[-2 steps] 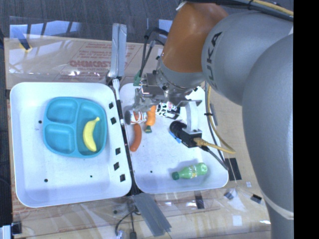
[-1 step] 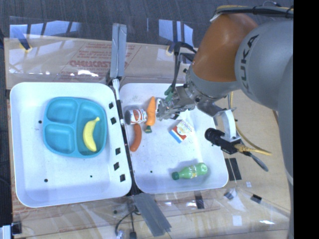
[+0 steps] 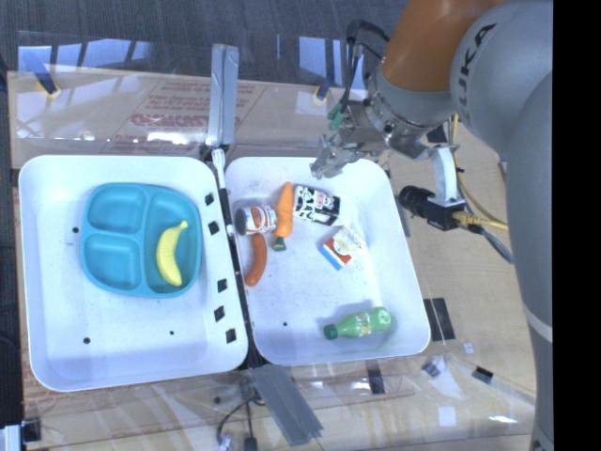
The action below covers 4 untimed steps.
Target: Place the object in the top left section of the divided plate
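A blue divided plate (image 3: 117, 216) lies in the left bin (image 3: 47, 280); a yellow banana (image 3: 170, 253) rests in its right section. The right bin (image 3: 310, 322) holds an orange carrot (image 3: 284, 210), a small jar with an orange lid (image 3: 254, 219), a sausage (image 3: 254, 259), a black and white carton (image 3: 315, 203), a small red and white packet (image 3: 341, 246) and a green bottle (image 3: 359, 324). My gripper (image 3: 331, 156) hangs above the right bin's far rim, just beyond the carton, with nothing seen between its fingers.
A metal divider post (image 3: 223, 97) stands at the back between the two bins. The arm's large grey and orange body (image 3: 470, 36) fills the upper right. Black clips line the seam between the bins.
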Each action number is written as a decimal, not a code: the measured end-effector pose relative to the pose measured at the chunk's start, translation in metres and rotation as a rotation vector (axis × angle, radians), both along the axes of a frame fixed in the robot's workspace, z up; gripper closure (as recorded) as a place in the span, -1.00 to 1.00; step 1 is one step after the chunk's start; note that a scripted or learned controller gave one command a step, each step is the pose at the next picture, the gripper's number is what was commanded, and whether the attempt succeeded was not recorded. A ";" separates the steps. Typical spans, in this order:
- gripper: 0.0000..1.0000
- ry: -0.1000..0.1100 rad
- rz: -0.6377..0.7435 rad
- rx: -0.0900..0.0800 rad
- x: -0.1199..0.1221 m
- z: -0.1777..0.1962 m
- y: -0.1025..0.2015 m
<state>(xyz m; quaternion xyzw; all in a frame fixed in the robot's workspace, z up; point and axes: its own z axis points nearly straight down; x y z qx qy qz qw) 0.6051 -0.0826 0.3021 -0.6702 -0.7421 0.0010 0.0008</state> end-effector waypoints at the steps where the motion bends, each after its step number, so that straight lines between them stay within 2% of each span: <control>1: 1.00 0.001 0.064 0.002 -0.048 0.018 -0.046; 2: 1.00 0.001 0.174 0.001 -0.063 -0.018 -0.021; 3: 1.00 0.002 0.144 0.001 -0.108 -0.029 -0.105; 4: 1.00 -0.003 0.297 -0.001 -0.048 0.094 -0.117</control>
